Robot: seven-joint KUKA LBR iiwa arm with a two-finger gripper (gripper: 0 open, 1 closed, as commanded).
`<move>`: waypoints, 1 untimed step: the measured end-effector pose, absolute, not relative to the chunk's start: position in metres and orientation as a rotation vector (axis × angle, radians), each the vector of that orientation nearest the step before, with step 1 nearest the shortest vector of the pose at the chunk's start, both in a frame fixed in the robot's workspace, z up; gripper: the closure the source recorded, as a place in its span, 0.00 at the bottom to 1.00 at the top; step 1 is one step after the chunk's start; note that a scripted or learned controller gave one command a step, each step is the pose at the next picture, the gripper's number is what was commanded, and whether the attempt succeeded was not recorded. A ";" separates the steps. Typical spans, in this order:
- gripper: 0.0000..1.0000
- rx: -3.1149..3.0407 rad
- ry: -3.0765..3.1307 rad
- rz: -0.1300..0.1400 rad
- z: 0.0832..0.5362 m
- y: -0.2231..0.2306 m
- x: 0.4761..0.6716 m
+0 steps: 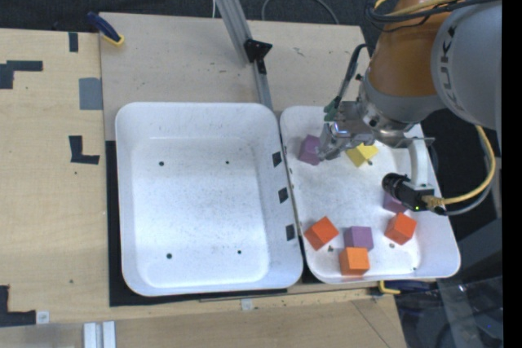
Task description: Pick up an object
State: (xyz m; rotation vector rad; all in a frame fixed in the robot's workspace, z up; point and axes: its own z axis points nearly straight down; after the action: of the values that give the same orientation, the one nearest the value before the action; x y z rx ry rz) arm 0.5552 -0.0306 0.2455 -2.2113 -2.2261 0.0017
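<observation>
**Claw hanging low in the right bin, between a purple and a yellow block**

The grey and orange arm (424, 53) is reaching in over the right bin (440, 261) on the worktop (163, 61). Its claw (336, 141) is sitting at that bin's far end, with a purple block (309, 149) just left of it and a yellow block (362, 154) just right. I cannot tell how the claw is set. Along the bin's near edge are lying three orange blocks (321, 232) and another purple block (358, 237). The left bin (130, 200) is sitting just beside.
</observation>
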 end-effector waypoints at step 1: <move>1.00 -2.211 -2.228 0.000 0.251 0.025 0.545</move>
State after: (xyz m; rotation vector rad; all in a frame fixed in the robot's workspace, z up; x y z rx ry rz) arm 0.5455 0.0246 0.2505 -2.2108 -2.2279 -0.0002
